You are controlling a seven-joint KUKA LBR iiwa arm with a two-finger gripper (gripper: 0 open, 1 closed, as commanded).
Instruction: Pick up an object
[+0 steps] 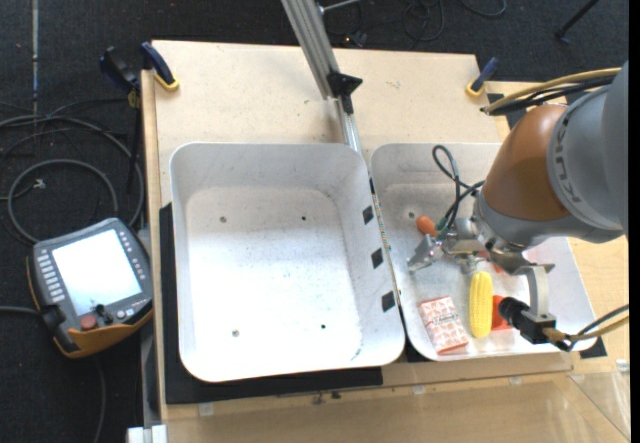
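Dark carpet strewn with cables is surrounding your bench (260,91), which is carrying two white bins. You are looking at the approach step: the arm (560,171) is leaning in from the right over the right bin (400,171), its end effector (428,249) hanging low near the bin's middle. Whether it is open or closed, I cannot tell. A yellow corn cob (481,303) and a red patterned packet (443,323) are lying just beyond it, nearer the front rim. Next, you will probably need a short shift toward one, then a descent.
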